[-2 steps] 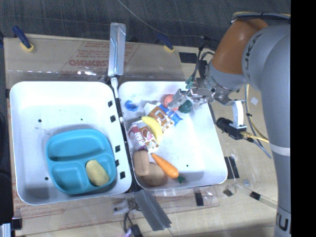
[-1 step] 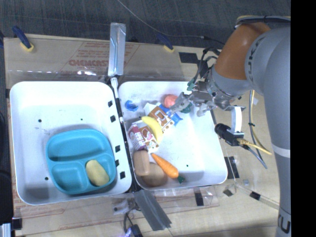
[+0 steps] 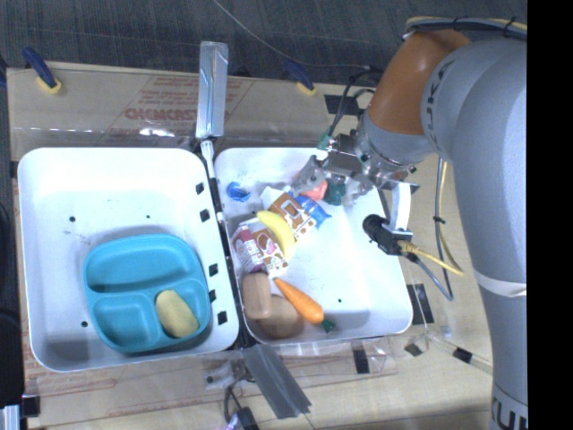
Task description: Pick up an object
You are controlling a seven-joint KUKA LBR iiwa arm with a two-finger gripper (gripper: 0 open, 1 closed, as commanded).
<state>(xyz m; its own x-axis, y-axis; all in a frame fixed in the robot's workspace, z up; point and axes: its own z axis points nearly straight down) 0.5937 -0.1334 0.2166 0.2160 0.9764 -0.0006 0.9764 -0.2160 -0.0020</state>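
Taking the banana (image 3: 276,229) as the landmark, and starting at the near edge of the surface (image 3: 107,106): a brown potato-like lump (image 3: 265,313) is lying toward the camera from the banana, against the near wall of the right bin (image 3: 385,307), with a pale sausage-shaped piece (image 3: 256,292) resting on it, and an orange carrot (image 3: 300,300) is lying just to the right of that piece, its green tip (image 3: 329,326) pointing at the bin's near wall. To the banana's left, across the divider, a blue sectioned tray (image 3: 134,280) is sitting in the left bin (image 3: 54,186) and is carrying a yellow potato (image 3: 176,313) in its near right compartment. A dark red printed packet (image 3: 255,247) is lying directly against the banana's near left side, and a brown and blue snack wrapper (image 3: 300,213) is touching its far right side. A small blue piece (image 3: 237,190) is lying beyond the banana to the left. Farther back and to the right of the banana, the end effector (image 3: 333,179) is hanging low over a green and red item (image 3: 324,190) at the wrapper's far end; whether it is spread or closed cannot be told, since the wrist housing is covering it. The grey arm (image 3: 483,106) with its orange band (image 3: 407,70) is reaching in from the right beyond that
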